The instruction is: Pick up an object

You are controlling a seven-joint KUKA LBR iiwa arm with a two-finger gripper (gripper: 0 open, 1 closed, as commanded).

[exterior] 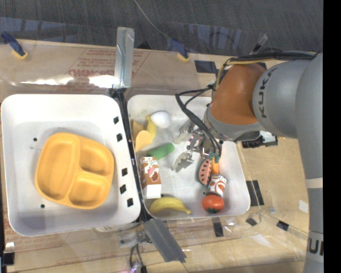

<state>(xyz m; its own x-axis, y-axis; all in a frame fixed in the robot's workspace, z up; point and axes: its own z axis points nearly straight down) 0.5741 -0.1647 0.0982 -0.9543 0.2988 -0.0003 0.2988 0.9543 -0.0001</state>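
Pincer metallic, fingers apart, clamping nothing, above right bin's smooth white floor.

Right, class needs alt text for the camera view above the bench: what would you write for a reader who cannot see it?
A grey robot arm reaches from the right, its tool over the right white bin, which holds a banana, tomato, watermelon slice, green vegetable and small carton. The left white bin holds a yellow divided tray.

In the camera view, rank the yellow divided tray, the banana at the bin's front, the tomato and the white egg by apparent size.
1. Yellow divided tray
2. Banana
3. Tomato and white egg: they look alike, so I can't rank them.
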